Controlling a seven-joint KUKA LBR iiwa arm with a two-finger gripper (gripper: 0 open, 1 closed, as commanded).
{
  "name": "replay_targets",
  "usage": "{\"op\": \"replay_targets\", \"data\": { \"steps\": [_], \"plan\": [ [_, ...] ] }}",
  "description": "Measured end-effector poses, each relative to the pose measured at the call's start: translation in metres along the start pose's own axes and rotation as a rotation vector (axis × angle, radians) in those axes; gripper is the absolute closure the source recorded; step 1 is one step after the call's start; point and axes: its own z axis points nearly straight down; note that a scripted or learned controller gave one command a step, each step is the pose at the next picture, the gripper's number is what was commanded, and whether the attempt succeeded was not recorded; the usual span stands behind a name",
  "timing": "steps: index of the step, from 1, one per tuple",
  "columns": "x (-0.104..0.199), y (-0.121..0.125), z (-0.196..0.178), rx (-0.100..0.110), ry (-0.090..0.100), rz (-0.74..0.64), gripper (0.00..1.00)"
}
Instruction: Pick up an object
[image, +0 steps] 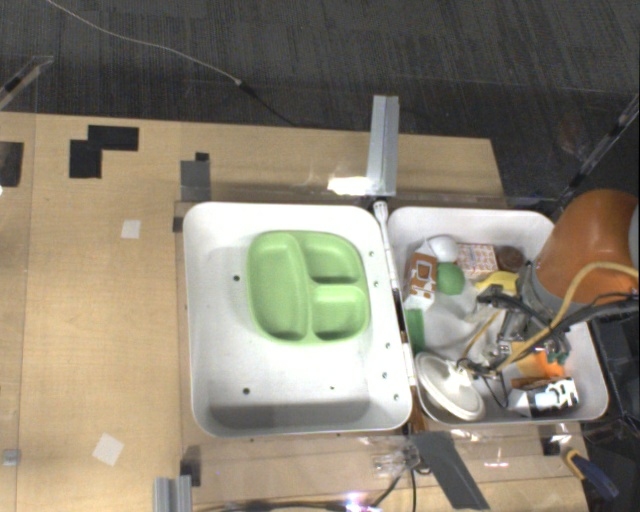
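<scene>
The right bin (470, 214) holds a jumble of small objects. Among them are a white bottle with a brown label (421, 274), a green ball-like piece (451, 280), a patterned packet (477, 260), a yellow item (497, 290) and a white round dish (447, 390). An orange piece (541, 368) and a black-and-white object (551, 397) lie at the bin's near right. My gripper (492, 348) hangs low inside this bin, just right of the dish and among cables. Clutter hides how it stands.
The left bin (215, 400) carries a green divided plate (305, 285) near its middle. A metal post (384, 145) rises behind the seam between the bins. The arm's orange band (598, 235) overhangs the right bin's far right corner.
</scene>
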Motion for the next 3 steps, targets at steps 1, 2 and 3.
{"op": "replay_targets", "data": {
  "steps": [1,2,3],
  "plan": [
    [0.019,0.003,-0.003,0.0,-0.013,-0.158,0.0],
    [-0.027,-0.062,-0.012,-0.007,0.014,-0.128,0.0],
    [-0.089,-0.002,0.01,-0.014,0.022,-0.19,0.0]
  ]
}}
